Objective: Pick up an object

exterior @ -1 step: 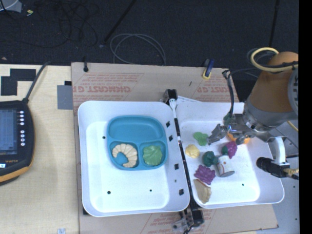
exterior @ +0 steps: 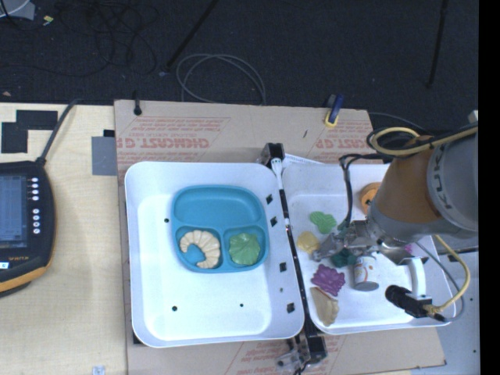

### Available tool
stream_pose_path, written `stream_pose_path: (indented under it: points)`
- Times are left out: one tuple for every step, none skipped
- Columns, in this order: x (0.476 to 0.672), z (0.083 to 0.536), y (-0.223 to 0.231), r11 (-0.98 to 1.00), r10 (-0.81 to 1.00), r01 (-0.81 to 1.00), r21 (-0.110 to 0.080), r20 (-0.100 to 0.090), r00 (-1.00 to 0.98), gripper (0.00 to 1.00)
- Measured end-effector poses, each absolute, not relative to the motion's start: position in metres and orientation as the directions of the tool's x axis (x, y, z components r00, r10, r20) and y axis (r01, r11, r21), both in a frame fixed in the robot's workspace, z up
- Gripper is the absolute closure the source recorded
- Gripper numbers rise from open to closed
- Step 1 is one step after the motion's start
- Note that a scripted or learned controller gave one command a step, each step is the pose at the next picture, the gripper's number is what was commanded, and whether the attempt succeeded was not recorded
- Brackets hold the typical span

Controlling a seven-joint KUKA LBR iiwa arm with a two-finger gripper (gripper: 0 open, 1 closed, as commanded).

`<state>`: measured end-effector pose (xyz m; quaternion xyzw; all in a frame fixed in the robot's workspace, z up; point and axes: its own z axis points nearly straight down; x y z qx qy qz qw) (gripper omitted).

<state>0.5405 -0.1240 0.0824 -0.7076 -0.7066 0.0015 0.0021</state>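
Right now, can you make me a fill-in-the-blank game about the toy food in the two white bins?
1. The blue divided tray sits in the ____ bin.
2. In the tray's lower compartments, the toy croissant lies to the ____ of the green lettuce piece.
3. The purple grape bunch lies in the ____ bin, near the gripper.
4. The arm has an ____ band above its wrist.

Missing words: left; left; right; orange

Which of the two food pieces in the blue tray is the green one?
The green piece in the blue tray's lower right compartment; the croissant beside it, lower left, is tan.
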Motion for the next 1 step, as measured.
stream_pose_path:
  points:
    - [0.5416,0.0978,-0.1262,-0.006,1.0,1.0,-0.004,0.001,0.006,1.0]
